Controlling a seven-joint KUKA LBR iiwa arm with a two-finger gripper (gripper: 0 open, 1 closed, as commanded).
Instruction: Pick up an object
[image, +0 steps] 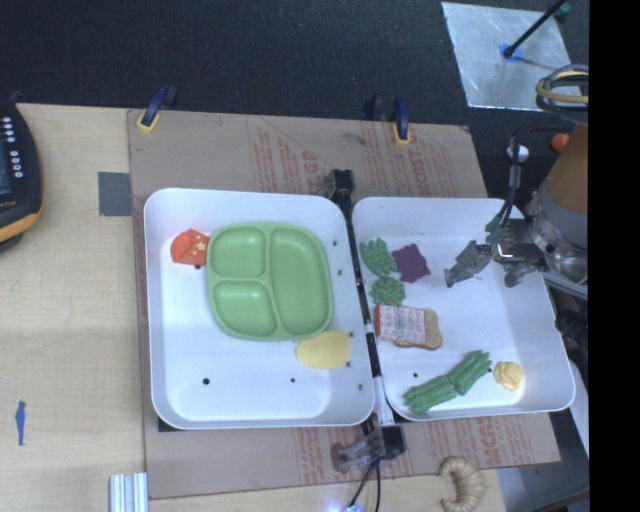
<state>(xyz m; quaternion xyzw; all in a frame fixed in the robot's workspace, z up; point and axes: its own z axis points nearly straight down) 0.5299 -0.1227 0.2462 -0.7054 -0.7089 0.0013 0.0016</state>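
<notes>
My gripper (490, 272) hangs over the right side of the right bin (530, 330), open, with nothing between its fingers. To its left in that bin lie a purple piece (410, 262) and two green leafy pieces (377, 255) (388, 291). Below them is a pink-and-tan flat toast-like piece (407, 326). Near the bin's front lie a long green bean pod (447, 380) and a small yellow item (509, 375). None of these touches the gripper.
The left bin (180, 380) holds a green divided plate (270, 280), a red item (189, 247) at its left and a yellow lump (323, 350) at its front. A tan curled object (462, 482) lies on the bench in front of the right bin.
</notes>
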